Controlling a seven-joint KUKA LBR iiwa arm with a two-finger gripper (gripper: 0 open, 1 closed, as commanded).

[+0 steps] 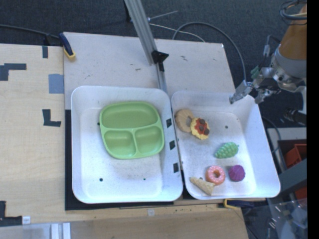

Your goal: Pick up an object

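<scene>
Bench top carries 2 shallow white bins side by side, the left bin (pixel 84 148) and the right bin (pixel 259 148) touching along their inner edges. In the left bin lies a green divided plate (pixel 132 129) with 3 compartments, set toward 12 o'clock of that bin's floor.

The right bin holds 6 small toy foods. A tan cookie (pixel 183 119) sits at about 10 o'clock of the bin, touching a yellow piece with red spots (pixel 200 128) just beside it toward 3 o'clock. A green bumpy piece (pixel 227 150), perhaps a bunch of grapes though the view is too coarse to be sure, lies near the bin's middle. At 6 o'clock a pink-frosted donut (pixel 215 174) rests against a tan wedge (pixel 203 185), and a purple ball (pixel 237 173) sits just beside the donut toward 3 o'clock.

The arm (pixel 294 44), grey with an orange band, reaches in at 2 o'clock of the view. Its gripper (pixel 247 93) hangs over the upper right corner of the right bin, at about 1 o'clock of it, well apart from all 6 foods. Its 2 fingers stand apart, with nothing between them.

A slanted metal post (pixel 142 24) rises from the bench at 12 o'clock.
</scene>
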